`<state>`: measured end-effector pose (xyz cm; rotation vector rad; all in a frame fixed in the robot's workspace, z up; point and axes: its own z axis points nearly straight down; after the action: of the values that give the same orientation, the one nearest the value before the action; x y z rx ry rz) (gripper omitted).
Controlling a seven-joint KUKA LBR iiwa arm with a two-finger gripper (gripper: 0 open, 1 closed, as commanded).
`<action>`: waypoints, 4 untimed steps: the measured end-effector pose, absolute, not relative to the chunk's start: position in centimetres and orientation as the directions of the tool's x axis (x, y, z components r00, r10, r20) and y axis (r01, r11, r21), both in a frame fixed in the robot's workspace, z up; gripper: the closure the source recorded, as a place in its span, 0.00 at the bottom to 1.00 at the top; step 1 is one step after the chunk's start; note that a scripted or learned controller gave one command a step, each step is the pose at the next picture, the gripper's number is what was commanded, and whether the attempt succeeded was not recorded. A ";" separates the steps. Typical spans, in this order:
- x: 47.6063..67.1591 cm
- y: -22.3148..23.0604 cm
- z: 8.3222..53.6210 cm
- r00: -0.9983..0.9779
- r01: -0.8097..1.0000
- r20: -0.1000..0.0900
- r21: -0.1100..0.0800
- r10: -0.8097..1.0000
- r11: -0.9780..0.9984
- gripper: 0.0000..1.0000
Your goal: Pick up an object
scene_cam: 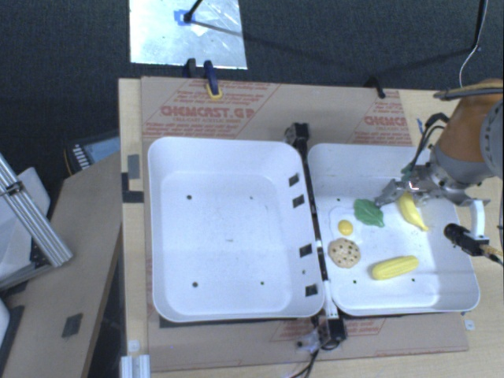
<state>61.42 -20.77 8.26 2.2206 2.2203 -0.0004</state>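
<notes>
The grey arm (pixel 471 144), with its orange band above the wrist, reached in from the right over the right-hand white bin (pixel 394 290), and its tool (pixel 409 186) hung low near the upper right part of that bin. Whether the tool was apart or together could not be told, since the wrist hid much of it and the metal parts blurred together. Just beneath and beside the tool lay a small yellow banana (pixel 412 211), tilted, with its upper end close to the tool; no contact could be made out. To the left of the banana sat a green leafy toy (pixel 368 212), near it but apart. Lower left of that lay a small round yellow piece (pixel 345 227), and just below it a brown cookie (pixel 343 252) with dark specks. To the right of the cookie, toward the front of the bin, a yellow corn cob (pixel 394 267) lay nearly flat, tilted slightly upward to the right. The left-hand white bin (pixel 228 235) stood beside the right one, the two joined along a dark central strip with clips. Both bins rested on a brown printed board (pixel 228 110) on the desk (pixel 130 116).
</notes>
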 end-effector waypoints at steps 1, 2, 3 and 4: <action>61.6 -20.7 9.7 -0.002 1.000 -0.003 0.006 1.000 0.002 1.00; 61.0 -12.9 13.1 -0.010 1.000 0.001 0.004 1.000 0.010 1.00; 61.3 -13.4 17.6 -0.005 1.000 -0.001 0.006 1.000 0.005 1.00; 61.8 -7.9 9.8 -0.009 1.000 0.003 -0.004 1.000 0.009 1.00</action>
<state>61.78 -7.88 9.78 2.2154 2.2350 -0.0010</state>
